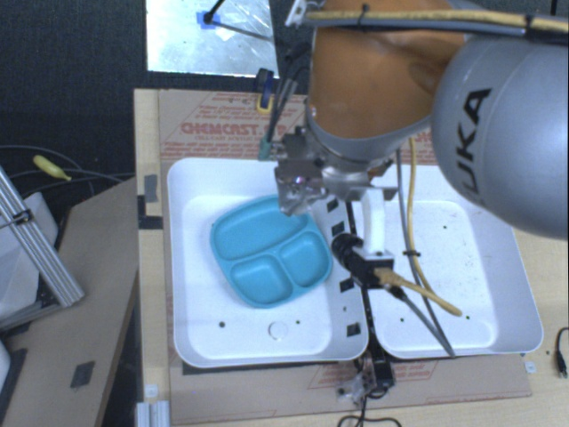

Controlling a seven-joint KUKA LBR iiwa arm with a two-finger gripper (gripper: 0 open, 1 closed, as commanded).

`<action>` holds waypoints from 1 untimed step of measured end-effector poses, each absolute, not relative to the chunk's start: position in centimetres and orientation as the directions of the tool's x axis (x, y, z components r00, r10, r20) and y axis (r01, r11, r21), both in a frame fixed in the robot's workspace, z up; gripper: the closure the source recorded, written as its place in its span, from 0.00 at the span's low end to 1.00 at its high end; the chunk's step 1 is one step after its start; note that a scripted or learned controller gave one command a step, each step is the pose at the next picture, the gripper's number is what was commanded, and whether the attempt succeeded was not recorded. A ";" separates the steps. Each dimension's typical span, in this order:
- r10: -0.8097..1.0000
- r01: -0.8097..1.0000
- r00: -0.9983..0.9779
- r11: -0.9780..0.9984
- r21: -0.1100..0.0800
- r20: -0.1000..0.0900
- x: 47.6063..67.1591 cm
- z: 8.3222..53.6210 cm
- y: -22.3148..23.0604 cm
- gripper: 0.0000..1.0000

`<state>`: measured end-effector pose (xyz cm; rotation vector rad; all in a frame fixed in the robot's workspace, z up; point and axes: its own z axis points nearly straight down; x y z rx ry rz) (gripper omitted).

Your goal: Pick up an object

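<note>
One blue plastic tray (268, 258), three-compartment, rounded corners, lies in left white bin (191, 265). Gripper (298, 198) over tray's upper edge; fingers' state unclear. Arm lettering reads "UKA".

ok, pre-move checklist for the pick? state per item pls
1. Target in view: ok. A blue tray with three compartments lies in the left bin.
2. Target flat and whole: ok. It sits open side up, turned at an angle to the bin walls.
3. Gripper over target: ok. It sits at the tray's upper right rim.
4. Finger state: cannot tell. The wrist hides them.
5. Contact with the tray: cannot tell. Height above the rim is not readable from this slant.
6. Cable clearance: not ok. A yellow cable and black leads hang over the right bin and the divider.
</note>
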<state>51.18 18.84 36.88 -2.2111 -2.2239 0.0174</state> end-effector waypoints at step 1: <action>1.000 1.000 0.005 -0.005 0.006 0.001 48.7 41.4 12.2 1.00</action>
